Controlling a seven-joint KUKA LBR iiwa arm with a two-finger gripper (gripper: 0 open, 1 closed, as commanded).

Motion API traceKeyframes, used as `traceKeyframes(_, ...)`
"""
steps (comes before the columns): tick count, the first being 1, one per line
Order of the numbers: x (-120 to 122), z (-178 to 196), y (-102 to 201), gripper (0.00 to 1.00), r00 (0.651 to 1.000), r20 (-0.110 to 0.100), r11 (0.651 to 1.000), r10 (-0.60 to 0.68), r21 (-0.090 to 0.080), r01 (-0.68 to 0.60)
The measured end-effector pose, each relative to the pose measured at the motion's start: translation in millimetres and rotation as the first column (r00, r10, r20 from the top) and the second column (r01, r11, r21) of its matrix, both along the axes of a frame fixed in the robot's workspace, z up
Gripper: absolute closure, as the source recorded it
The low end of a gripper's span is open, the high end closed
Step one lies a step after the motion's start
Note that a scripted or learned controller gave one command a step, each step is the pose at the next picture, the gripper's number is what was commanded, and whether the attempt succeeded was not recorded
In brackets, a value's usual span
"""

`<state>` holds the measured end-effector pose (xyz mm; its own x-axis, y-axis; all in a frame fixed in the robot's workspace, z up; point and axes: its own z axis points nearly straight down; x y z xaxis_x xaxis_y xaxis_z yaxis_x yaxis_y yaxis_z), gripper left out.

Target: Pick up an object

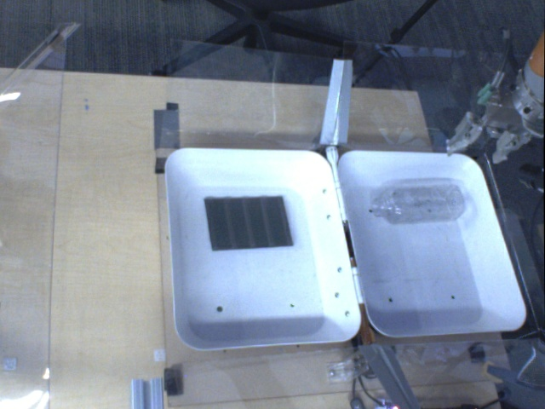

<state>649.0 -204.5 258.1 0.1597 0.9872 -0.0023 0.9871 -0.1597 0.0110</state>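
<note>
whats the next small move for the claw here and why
Probably move the claw left and forward until it hangs over the clear bottle. The claw sits at the right bin's far right corner, outside the rim, with nothing seen between its fingers. The bottle lies on its side in the far half of that bin, the nearest thing to grasp; the dark flat pad lies in the left bin.

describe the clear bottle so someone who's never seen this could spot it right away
Start at the two white bins side by side and take the right bin. In its upper half lies a clear plastic bottle on its side, cap end pointing left. It is see-through and rounded, unlike the flat dark ribbed rectangle in the left bin.
</note>
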Motion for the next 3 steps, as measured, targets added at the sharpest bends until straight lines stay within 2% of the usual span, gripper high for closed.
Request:
traceKeyframes(1,-21,-87,66,0.0,1.0,-0.008,1.0,0.02,0.004,-0.02)
traceKeyframes(2,-4,-136,86,0.0,0.997,-0.005,0.997,0.08,0.003,-0.08)
traceKeyframes(3,-69,-168,78,0.0,0.989,0.001,0.989,0.148,0.001,-0.148)
